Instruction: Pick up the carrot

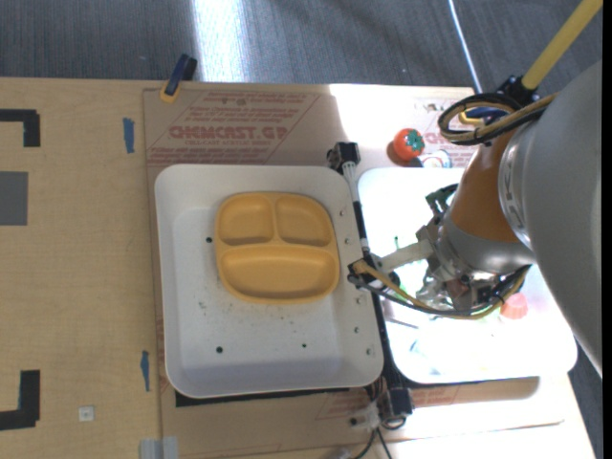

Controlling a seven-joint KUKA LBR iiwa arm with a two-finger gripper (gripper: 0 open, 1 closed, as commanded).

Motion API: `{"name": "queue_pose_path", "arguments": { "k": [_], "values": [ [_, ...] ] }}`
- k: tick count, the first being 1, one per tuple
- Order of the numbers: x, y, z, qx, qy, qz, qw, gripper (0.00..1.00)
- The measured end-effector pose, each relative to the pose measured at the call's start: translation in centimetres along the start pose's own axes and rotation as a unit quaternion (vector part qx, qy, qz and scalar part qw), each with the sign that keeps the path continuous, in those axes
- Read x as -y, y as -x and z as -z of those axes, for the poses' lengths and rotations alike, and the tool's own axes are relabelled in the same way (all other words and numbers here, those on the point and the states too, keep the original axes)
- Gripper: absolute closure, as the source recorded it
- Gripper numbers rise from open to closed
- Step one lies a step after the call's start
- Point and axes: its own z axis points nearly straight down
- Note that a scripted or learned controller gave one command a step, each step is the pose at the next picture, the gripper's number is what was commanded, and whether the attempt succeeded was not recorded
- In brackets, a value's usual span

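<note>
Honestly, I cannot surely find the carrot. The gripper [449, 290] hangs over the glare-washed right bin [497, 361], its state hidden from me. An orange-red thing [408, 144] lies beyond the bin's far edge.

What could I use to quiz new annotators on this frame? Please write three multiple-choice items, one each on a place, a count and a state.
1. Where does the yellow divided plate sit?
A. in the left bin
B. in the right bin
C. on the cardboard

2. How many compartments does the plate have?
A. two
B. three
C. four

3. Where is the arm working?
A. above the right bin
B. above the left bin
C. off the bench

Answers: 1 A, the plate lies inside the left bin. 2 B, two small wells sit above one long well. 3 A, the wrist hangs over the right bin.
</note>
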Motion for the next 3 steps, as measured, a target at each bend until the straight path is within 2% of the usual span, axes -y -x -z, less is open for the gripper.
{"name": "queue_pose_path", "arguments": {
  "k": [1,2,3],
  "values": [
    [-1.8,0.3,8.2,-0.002,0.002,0.000,1.0000,1.00],
    [-0.9,0.2,3.6,0.000,0.001,0.002,1.0000,1.00],
    [-2.4,0.5,3.5,0.000,0.000,0.000,1.0000,1.00]
  ]
}}
